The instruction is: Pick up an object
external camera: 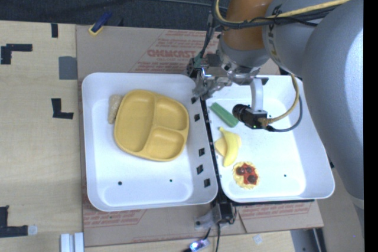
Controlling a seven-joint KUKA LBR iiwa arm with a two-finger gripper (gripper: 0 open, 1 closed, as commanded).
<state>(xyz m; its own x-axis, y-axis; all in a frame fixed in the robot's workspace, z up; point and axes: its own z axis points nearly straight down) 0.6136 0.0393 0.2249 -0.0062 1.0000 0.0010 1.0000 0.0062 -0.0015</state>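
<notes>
A grey KUKA arm with an orange band (251, 6) reaches in from the right over two shallow white bins set side by side on a cardboard-covered bench. Its gripper (204, 84) hangs at the far end of the rim where the bins meet, above the divider and near the back edge; the fingers are lost in dark hardware, and it cannot be told how far apart they stand or whether anything is between them.

In the right bin (307, 144), three small items lie close along the left wall: a green stick-shaped piece (224, 114) just below the gripper, a yellow toy banana (228, 147) nearer the front, touching or almost touching the divider, and a small round pizza-like piece with red topping (246, 174) just in front of the banana. A black cylindrical part on the arm (248, 115), with a looping cable, sits just right of the green piece. The right half of this bin's floor lies open, partly shadowed by the arm.

In the left bin (97, 144), a yellow three-section plate (151, 125) fills the middle, its right edge near the divider; a tan sponge-like piece (113, 108) is tucked at its left rim. A strip of bare floor runs along the front.
</notes>
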